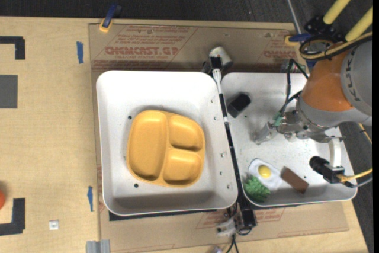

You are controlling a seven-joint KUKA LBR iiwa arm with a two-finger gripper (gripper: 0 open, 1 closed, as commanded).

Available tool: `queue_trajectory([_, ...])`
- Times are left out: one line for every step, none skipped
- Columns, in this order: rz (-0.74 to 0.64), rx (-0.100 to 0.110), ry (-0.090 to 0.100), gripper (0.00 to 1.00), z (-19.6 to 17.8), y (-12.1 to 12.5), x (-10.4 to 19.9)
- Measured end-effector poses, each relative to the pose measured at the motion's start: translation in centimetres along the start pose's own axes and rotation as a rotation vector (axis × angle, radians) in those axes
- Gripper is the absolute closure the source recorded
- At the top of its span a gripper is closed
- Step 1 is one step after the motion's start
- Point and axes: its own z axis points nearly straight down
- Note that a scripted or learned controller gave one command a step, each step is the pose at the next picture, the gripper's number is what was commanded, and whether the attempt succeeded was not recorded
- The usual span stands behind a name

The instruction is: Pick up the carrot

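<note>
My gripper [262,134] hangs low over the middle of the right bin [269,85], pointing left, with the grey and orange arm coming in from the right. Nothing orange lies near it on the bin floor. Just below it are a toy fried egg [264,172], a green leafy piece [256,187] and a brown block [294,180]. A small black object [238,103] sits up and left of the gripper, near the bin's left wall. The arm covers part of the bin's right side.
The left bin [112,127] holds a yellow divided plate [166,147]. A small orange-red thing [2,199] shows at the far left edge of the bench. A blue clamp [109,16] sits at the cardboard's back edge.
</note>
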Motion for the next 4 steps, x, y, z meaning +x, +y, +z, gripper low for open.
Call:
queue_trajectory([0.001, -0.002, 0.001, 1.0, -1.0, 0.1, 0.1])
queue_trajectory([-0.26, -0.005, -0.002, 1.0, -0.1, -4.0, 1.3])
queue_trajectory([-0.597, -0.005, -0.004, 1.0, -0.1, -3.4, -2.4])
queue_trajectory([-0.529, 0.003, 0.002, 1.0, -2.8, -6.0, 2.4])
